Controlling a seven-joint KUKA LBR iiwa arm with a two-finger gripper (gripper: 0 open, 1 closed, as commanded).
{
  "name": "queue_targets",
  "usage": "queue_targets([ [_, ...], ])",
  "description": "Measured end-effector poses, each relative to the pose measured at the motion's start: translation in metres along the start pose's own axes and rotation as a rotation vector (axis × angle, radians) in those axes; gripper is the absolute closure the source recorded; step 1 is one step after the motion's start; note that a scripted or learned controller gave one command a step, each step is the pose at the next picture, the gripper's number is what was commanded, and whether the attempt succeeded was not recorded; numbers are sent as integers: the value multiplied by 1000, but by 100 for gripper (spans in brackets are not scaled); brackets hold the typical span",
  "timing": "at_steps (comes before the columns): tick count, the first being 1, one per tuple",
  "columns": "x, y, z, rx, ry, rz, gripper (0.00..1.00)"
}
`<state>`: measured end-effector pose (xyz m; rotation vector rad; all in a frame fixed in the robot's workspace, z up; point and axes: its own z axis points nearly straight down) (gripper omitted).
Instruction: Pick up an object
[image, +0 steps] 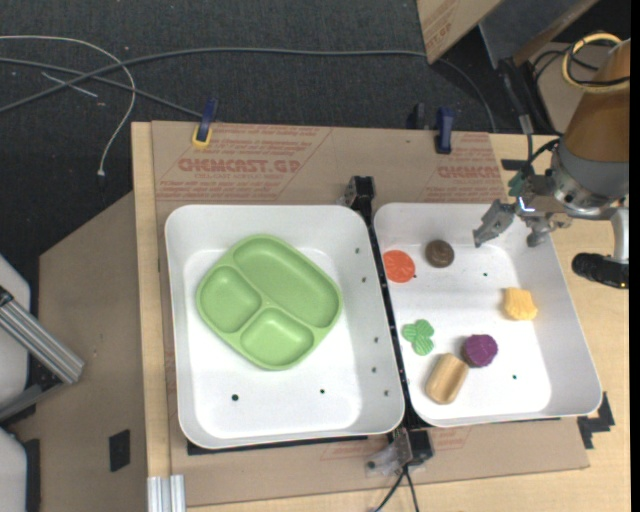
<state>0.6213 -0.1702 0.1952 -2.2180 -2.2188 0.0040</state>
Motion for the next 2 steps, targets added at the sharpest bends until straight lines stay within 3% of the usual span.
queue_targets([
  [2, -3, -3, 111, 2, 1, 0, 0],
])
